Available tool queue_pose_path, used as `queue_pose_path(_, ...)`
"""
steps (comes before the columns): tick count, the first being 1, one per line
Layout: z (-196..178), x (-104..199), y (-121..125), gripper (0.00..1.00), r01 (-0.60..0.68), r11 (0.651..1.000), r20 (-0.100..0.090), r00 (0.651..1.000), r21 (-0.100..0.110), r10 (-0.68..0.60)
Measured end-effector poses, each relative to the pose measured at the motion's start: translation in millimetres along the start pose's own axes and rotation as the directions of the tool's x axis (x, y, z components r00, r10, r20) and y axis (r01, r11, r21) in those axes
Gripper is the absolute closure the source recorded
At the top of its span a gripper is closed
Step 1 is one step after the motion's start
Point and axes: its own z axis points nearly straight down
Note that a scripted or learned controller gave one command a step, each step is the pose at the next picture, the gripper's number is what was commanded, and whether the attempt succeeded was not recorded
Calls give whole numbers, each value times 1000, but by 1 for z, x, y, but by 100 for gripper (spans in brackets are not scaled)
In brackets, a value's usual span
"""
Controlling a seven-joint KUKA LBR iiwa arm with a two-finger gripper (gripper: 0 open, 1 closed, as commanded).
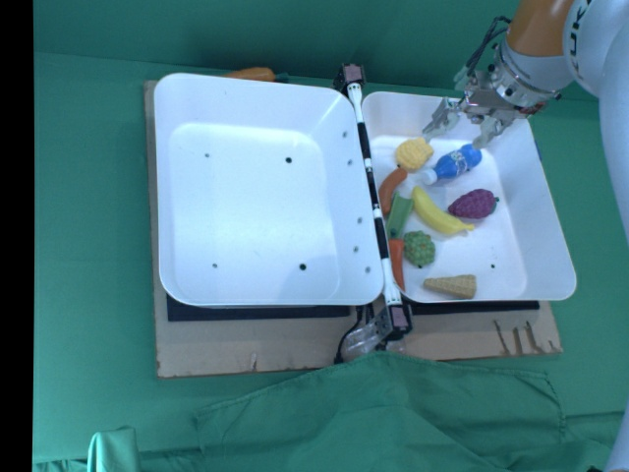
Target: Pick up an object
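Left bin (197,106): 1 orange item (252,73) lies outside its far rim. Right bin (531,224): toys clustered at left side, namely corn (414,152), blue bottle (457,162), banana (437,214), purple grapes (473,204), green piece (420,249), wedge (451,285). Gripper (462,126) above bin's far edge, just beyond bottle, fingers spread, nothing between them.
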Motion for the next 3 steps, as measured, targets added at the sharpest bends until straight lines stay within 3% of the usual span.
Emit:
queue_pose_path(1,27,19,-8,0,4,1000,2,1000,-16,-4)
queue_pose_path(2,29,19,-9,0,3,1000,2,1000,-12,-3)
queue_pose_path(3,50,34,47,0,7,1000,-2,1000,5,-7)
